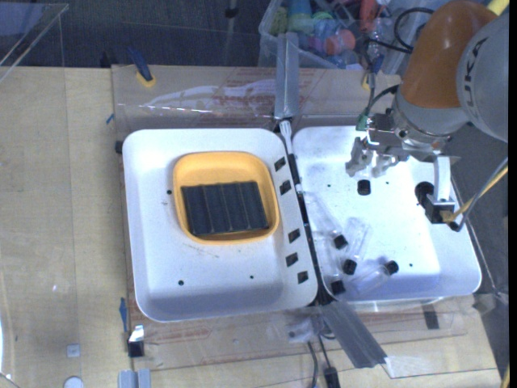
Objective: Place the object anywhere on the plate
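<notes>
A dark ribbed rectangular object (224,207) is lying flat inside the orange plate (184,170), which is resting in the left white bin (149,273). The grey arm (452,59), orange-banded above the wrist, is reaching in from the right and holding the hand (365,165) over the upper part of the right white bin (452,277). The hand's fingers are standing apart, gripping nothing. Several small black pieces (349,264) and clear plastic scraps are lying on the right bin's floor. Both bins are sitting side by side on the desk (56,217).
</notes>
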### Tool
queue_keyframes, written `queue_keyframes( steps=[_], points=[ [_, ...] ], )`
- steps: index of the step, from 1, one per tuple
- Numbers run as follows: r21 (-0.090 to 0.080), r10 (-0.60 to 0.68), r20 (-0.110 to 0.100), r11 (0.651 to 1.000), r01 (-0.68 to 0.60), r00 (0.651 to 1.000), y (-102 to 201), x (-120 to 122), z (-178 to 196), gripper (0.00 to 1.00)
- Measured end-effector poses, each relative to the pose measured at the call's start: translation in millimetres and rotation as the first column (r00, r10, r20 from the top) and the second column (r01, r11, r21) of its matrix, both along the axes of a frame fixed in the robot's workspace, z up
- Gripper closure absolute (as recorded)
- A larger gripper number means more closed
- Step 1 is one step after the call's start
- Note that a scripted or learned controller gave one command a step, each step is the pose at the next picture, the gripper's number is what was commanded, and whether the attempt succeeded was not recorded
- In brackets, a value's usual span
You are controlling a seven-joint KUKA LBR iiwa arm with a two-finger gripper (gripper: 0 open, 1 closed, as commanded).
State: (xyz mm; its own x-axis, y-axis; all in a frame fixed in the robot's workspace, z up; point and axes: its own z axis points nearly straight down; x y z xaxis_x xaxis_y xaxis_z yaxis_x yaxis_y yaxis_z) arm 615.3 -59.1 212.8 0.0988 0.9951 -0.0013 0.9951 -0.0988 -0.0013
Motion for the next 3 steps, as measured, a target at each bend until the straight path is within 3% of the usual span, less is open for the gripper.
queue_keyframes(
  steps=[1,2,3],
  points=[
    [-0.001,0.214,0.005,0.977,-0.214,0.977,-7,39,21,1.00],
    [0.003,0.520,0.001,0.854,-0.520,0.854,-21,52,-26,1.00],
    [-0.003,0.682,0.005,0.731,-0.682,0.731,-6,49,58,1.00]
  ],
)
